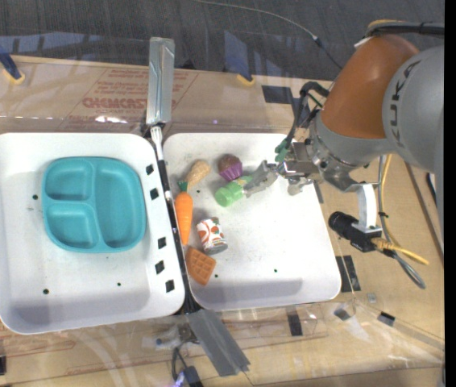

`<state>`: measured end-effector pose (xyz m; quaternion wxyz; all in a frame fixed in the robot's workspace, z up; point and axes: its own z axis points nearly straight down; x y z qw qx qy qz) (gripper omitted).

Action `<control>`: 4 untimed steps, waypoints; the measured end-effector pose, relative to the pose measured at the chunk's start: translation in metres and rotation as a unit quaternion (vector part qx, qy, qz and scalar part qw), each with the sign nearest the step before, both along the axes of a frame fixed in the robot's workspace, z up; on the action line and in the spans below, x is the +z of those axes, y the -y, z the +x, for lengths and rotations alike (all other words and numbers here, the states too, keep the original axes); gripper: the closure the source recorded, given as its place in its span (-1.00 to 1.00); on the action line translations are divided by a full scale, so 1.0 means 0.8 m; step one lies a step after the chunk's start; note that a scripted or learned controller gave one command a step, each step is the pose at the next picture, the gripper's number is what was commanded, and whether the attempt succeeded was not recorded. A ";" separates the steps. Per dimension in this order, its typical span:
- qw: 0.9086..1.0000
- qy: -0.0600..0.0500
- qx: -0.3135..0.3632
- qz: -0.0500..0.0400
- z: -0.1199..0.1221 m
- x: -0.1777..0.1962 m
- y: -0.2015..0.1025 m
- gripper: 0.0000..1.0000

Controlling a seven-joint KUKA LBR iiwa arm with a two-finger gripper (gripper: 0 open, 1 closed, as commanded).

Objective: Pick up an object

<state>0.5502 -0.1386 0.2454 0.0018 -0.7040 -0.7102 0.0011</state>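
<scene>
You have the gripper (254, 180) low in the right bin (292, 248), reaching in from the right, its tip just beside the green block (229, 193). It may be touching the block; the view is too coarse to settle that. Whether the gripper is released or clenched you cannot tell from here, and nothing can be seen grasped.

Nothing in the bin appears lifted. Every item lies on the bin floor, clustered at its left side:
- a purple piece (230, 166), just above the green block and close to it
- a tan, peanut-shaped piece (196, 172), near the divider
- a carrot (183, 214), lying along the left wall
- a small can (210, 235), white with red marks, just right of the carrot
- a waffle piece (200, 265), below the can

The left bin (10, 280) holds a teal divided plate (95, 203), well apart from the arm.

Judgement: the pick is at the approach or grasp stage, with the green block the likely target. Closing on it, lifting and confirming the hold remain to be done.
</scene>
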 end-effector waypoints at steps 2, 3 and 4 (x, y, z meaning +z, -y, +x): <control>0.994 0.000 -0.113 0.000 -0.092 -0.192 -0.046 -1.00; 0.994 0.003 -0.110 0.000 -0.089 -0.178 -0.046 1.00; 0.982 0.004 -0.189 0.000 0.003 -0.005 -0.086 1.00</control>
